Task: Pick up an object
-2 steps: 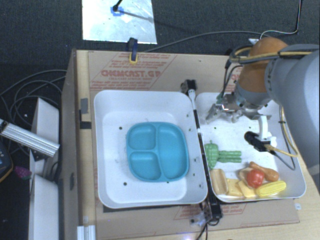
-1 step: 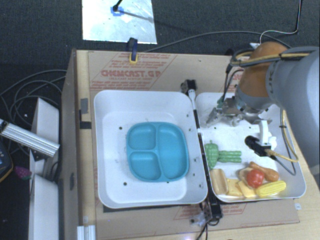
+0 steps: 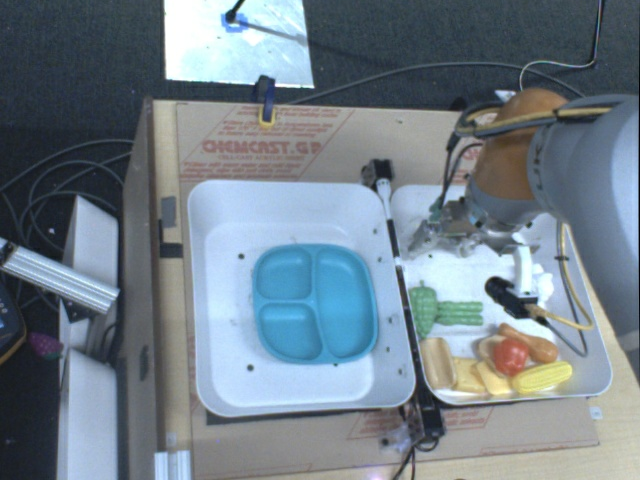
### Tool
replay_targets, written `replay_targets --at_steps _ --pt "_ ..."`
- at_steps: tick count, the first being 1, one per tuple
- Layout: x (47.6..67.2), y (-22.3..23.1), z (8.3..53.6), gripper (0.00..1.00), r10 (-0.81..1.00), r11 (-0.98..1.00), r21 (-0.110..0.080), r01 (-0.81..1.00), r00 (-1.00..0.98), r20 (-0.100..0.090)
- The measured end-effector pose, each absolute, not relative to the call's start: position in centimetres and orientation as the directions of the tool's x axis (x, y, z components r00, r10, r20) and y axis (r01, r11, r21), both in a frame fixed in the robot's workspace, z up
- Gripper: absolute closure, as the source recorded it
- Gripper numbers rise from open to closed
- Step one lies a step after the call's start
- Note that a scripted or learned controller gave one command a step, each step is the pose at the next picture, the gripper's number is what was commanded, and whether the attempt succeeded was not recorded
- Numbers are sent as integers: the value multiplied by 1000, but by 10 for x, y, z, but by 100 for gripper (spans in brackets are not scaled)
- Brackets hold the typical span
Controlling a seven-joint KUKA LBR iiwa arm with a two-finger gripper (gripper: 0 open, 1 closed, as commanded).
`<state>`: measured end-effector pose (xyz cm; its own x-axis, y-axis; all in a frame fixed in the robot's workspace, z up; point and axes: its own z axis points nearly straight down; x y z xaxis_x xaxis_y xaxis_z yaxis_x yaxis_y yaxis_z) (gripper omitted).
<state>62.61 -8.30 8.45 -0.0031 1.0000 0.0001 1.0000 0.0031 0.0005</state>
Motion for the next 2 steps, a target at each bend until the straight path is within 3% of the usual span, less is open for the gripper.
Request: replay_targets --at_steps 2 --pt "631 -83 85 0 1000 3 2 1000 -3 0"
